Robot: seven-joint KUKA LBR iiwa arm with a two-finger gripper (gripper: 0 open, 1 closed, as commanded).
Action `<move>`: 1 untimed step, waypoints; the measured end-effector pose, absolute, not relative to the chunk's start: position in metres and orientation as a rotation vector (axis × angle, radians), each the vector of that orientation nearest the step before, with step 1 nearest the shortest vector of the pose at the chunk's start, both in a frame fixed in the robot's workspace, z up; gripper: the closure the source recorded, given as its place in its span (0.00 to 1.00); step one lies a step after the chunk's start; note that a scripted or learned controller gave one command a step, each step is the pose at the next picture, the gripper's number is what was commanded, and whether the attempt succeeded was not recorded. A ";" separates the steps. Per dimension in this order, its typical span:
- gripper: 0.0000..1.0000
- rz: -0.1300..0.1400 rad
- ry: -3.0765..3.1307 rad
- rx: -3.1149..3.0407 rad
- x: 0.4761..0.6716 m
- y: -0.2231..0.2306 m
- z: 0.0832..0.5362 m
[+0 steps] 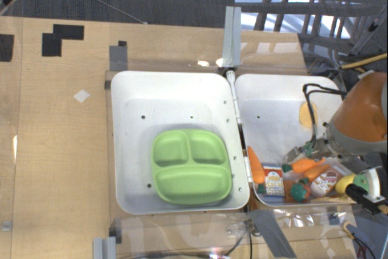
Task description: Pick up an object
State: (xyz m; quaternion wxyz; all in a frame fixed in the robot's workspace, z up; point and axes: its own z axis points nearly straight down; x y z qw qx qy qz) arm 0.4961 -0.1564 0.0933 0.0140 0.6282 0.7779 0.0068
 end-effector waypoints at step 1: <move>0.00 0.005 2.486 1.912 0.489 -0.157 0.139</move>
